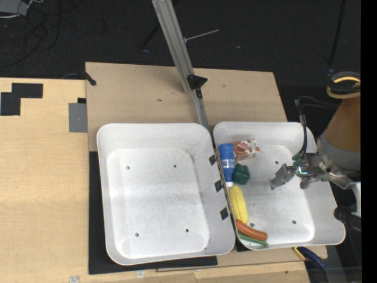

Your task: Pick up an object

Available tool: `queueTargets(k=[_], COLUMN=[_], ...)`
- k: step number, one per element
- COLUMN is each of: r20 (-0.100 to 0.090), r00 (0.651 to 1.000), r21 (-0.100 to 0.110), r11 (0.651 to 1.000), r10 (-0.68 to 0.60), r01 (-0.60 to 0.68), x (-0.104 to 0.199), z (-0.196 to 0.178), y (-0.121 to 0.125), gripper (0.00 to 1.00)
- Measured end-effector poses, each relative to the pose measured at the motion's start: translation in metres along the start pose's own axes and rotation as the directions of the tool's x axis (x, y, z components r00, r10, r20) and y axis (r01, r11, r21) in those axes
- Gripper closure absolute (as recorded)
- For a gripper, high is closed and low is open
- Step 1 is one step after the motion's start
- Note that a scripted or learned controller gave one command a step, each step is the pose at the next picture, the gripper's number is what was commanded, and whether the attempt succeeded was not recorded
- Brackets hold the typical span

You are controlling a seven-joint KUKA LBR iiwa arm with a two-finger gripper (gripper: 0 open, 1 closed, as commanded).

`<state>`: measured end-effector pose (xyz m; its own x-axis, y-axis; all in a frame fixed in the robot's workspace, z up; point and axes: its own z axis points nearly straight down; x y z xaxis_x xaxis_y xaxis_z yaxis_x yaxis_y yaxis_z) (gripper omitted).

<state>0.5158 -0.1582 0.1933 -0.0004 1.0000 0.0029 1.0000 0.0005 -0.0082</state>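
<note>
Corn (238,203) lies lengthwise along bin (294,234) wall (tip down-right)

Dark floor (265,28) with cables (23,5), pale wooden bench (41,187), metal rail (177,46) leaning, possibly a camera mount.

We see two shallow white plastic bins side by side: the left bin (156,193) and the right bin (283,223). Along the right bin's left wall, back to front, lie a blue-and-white bottle (227,163), a yellow corn cob (238,203) and an orange-red sausage (252,233). Beside the bottle sit a red-and-white packet (247,149) and a dark green lump (241,174).
</note>
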Motion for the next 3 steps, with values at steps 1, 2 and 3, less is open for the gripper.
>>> queueTargets(k=[1,2,3], r20=[0.001,0.000,0.000], r00=[1.000,1.000,1.000], r21=[-0.005,-0.001,0.001], r11=[1.000,1.000,1.000], r10=[0.003,0.002,0.002], r01=[-0.003,-0.002,-0.002], x=[-0.001,0.001,0.002], z=[-0.002,0.043,0.097], y=[0.001,0.006,0.004], gripper=[0.00,0.00,0.00])
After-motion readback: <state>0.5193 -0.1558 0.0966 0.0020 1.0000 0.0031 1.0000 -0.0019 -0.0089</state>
